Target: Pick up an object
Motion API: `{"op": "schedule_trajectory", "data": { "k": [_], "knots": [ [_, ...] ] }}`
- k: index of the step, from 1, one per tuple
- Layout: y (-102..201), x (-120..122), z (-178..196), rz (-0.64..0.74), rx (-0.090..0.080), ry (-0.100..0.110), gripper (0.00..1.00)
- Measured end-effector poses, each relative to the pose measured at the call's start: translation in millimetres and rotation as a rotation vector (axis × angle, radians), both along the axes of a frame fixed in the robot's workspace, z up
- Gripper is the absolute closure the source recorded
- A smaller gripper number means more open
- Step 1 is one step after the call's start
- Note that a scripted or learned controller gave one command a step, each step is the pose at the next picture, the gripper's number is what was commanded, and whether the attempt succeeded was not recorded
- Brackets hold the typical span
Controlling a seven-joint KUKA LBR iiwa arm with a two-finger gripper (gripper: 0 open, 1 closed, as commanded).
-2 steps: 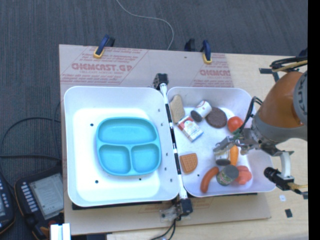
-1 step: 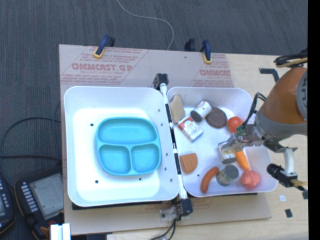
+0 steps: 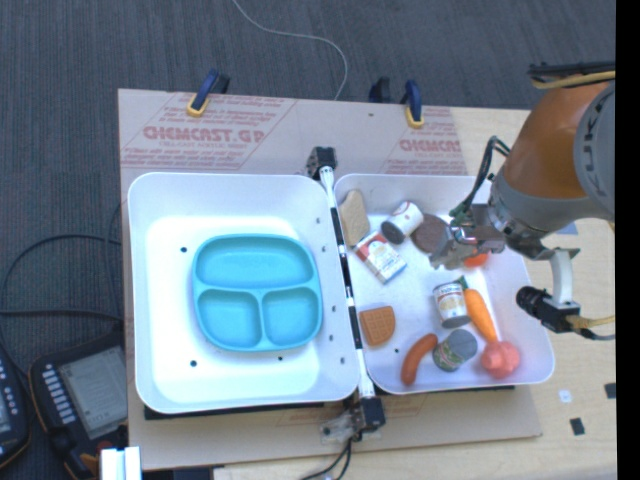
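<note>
My gripper [image 3: 455, 249] hangs low over the middle of the right bin [image 3: 540, 363]. Just left of it lies a brown round piece [image 3: 430, 232], and a small red thing [image 3: 479, 261] peeks out from under its right side. Close below stand a labelled can [image 3: 451, 303] and an orange carrot [image 3: 482, 314]. Further left are a white cup on its side [image 3: 405, 218], a red and white box [image 3: 382, 258] and a bread slice [image 3: 352, 215]. Nothing can be seen held in the gripper.
A waffle-like cracker [image 3: 377, 325], a red sausage [image 3: 417, 359], a grey can [image 3: 457, 350] and a pink ball-like fruit [image 3: 500, 358] lie along the right bin's front. The left bin [image 3: 160, 208] holds a blue divided plate [image 3: 258, 293]. A black ridge [image 3: 340, 258] separates the bins.
</note>
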State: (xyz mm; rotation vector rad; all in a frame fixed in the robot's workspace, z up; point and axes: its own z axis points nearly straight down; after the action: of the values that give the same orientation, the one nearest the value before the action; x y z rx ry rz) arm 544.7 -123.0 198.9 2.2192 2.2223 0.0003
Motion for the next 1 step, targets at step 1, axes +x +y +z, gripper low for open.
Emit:
{"op": "schedule_trajectory", "data": {
  "k": [1],
  "knots": [
    [-0.3,-0.3,-0.3,0.0,0.0,0.001,0.0]
  ]
}}
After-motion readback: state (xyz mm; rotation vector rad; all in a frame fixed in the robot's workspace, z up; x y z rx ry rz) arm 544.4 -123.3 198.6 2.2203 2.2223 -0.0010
